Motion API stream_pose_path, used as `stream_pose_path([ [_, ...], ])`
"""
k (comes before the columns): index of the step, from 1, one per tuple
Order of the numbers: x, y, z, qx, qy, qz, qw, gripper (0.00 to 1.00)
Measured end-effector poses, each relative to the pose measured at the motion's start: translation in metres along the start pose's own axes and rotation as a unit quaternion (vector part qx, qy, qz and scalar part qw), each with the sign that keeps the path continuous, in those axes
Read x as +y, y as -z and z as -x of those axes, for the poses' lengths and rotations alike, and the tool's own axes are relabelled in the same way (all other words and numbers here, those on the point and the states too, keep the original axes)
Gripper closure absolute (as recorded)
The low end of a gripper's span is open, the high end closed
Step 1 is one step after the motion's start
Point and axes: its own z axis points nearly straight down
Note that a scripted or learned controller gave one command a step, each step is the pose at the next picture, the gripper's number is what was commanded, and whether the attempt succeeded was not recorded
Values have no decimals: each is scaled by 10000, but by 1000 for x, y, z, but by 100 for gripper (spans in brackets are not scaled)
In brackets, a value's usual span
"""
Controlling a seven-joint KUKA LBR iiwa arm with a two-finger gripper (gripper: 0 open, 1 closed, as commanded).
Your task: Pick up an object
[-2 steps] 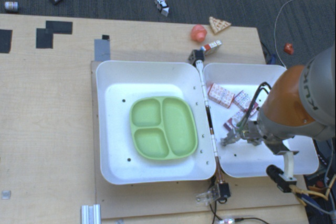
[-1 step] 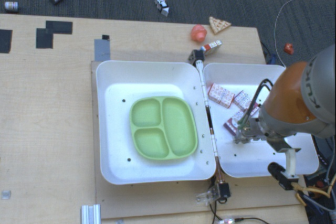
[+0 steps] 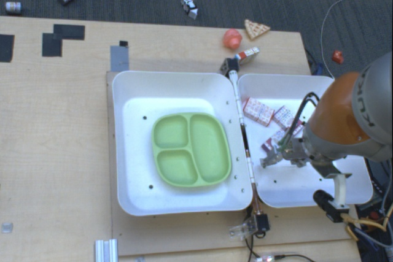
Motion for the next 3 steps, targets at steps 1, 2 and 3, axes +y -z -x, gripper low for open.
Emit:
stream_pose_path([
  [1, 2, 10, -1, 2, 14, 20, 10000, 100],
  [2, 2, 10, -1, 2, 12, 19, 10000, 0],
  [3, 5, -12, 4, 9, -10, -46, 10000, 0],
])
